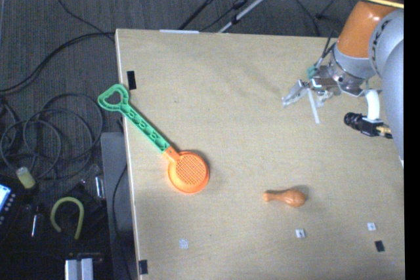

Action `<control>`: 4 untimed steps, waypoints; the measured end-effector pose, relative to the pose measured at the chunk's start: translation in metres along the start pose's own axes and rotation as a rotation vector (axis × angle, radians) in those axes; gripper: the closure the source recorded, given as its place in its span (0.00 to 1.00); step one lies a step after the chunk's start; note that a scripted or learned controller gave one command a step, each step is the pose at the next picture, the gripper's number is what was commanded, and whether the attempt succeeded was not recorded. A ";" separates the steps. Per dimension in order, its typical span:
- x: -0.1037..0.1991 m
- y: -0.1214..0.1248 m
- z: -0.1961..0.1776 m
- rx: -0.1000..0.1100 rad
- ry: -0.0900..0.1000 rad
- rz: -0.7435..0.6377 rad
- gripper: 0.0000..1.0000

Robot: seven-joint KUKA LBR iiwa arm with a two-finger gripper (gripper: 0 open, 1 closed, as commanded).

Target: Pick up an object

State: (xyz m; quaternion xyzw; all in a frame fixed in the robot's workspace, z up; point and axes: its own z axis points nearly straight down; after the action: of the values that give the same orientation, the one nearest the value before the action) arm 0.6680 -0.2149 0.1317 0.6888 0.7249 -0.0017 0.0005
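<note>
Cables trail round the tan board (230, 75). Near its left edge lies a light, rigid plastic sieve (157, 141); its slim green handle suits gripping. The gripper (303, 98) hangs spread, holding nothing.

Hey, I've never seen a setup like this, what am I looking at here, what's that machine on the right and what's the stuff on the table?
This is one picture from a camera fixed above a workbench, looking down at a slant. On the right is a robot arm, grey with an orange band. Its pincer has two thin fingers, spread apart with nothing between them, hanging over the tan surface. On that surface lie a sieve-like scoop with an orange head and green handle, and a small orange pear-shaped toy. The arm's job is picking up an object.
</note>
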 end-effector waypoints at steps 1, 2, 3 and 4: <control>-0.007 0.001 0.032 -0.003 0.000 -0.595 0.00; -0.007 0.001 0.032 -0.004 0.001 -0.595 0.00; -0.007 0.001 0.032 -0.004 0.001 -0.595 0.00; -0.007 0.001 0.032 -0.004 0.001 -0.595 0.00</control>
State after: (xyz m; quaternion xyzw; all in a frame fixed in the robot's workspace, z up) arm 0.6691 -0.2214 0.0998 0.4460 0.8950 -0.0001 0.0011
